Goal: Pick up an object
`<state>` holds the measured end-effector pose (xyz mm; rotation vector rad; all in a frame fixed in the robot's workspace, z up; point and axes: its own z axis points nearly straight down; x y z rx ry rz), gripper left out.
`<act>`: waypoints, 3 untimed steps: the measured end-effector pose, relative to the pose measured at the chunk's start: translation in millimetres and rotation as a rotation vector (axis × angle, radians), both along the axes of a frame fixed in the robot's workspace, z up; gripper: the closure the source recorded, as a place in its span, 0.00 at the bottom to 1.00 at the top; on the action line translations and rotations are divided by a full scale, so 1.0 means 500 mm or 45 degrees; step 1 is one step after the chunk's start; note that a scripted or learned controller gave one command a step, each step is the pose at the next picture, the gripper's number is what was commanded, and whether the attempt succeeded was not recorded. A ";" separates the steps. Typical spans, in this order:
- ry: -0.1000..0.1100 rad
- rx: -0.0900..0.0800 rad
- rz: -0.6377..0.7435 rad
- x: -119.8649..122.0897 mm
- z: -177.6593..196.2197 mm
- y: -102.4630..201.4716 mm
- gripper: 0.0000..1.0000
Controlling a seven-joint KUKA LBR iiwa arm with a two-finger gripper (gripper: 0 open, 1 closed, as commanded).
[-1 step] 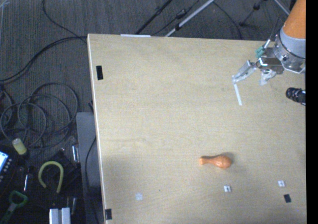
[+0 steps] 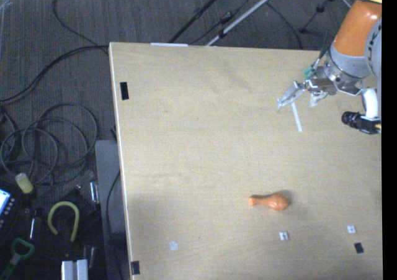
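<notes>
An orange, gourd-shaped object [image 2: 270, 202] lies on the beige bench top [image 2: 198, 148], low and right of the middle, its narrow end pointing left. My gripper [image 2: 289, 116] hangs over the upper right part of the bench, well above and slightly right of the orange object in the view. Its two thin pale fingers [image 2: 285, 100] are spread apart with nothing between them. The grey arm with its orange band [image 2: 358, 21] comes in from the right edge.
Small dark and white markers sit on the bench at the upper left [image 2: 124, 90] and lower right [image 2: 284, 235]. Cables, tripod legs and tools lie on the dark floor left of and behind the bench.
</notes>
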<state>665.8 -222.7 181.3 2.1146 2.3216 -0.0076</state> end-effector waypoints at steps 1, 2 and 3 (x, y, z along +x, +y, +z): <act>-0.001 0.004 0.266 0.005 -0.195 0.059 0.00; -0.001 0.005 0.520 0.005 -0.194 0.173 0.00; -0.003 0.007 0.520 0.006 -0.176 0.176 1.00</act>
